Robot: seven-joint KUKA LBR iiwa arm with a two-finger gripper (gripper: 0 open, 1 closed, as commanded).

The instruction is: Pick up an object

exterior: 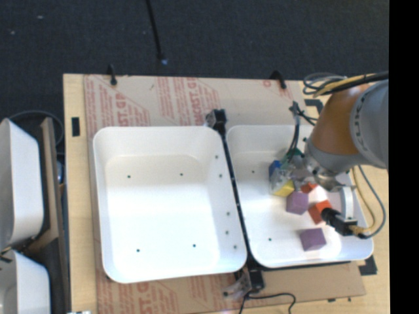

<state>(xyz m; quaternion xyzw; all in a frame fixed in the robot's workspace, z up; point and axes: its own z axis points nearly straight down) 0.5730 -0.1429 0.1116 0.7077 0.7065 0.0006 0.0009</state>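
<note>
Camera view shows you the small things lying in the right bin [262,247]: a purple block [296,203] in the middle of the bunch, a yellow piece [283,189] up and to its left, a blue piece [276,171] above that, an orange block [319,210] to its right, and a second purple block [312,239] lower down, on its own. Your tool [302,175] hangs over the top of the bunch, with the blue and yellow pieces just left of it and the first purple block just below it. You cannot tell how the tool is set, because the arm [347,129] covers it. The nearest things sit down and to the left of the tool. The left bin [105,175] is next to it on the table [157,103].
</note>
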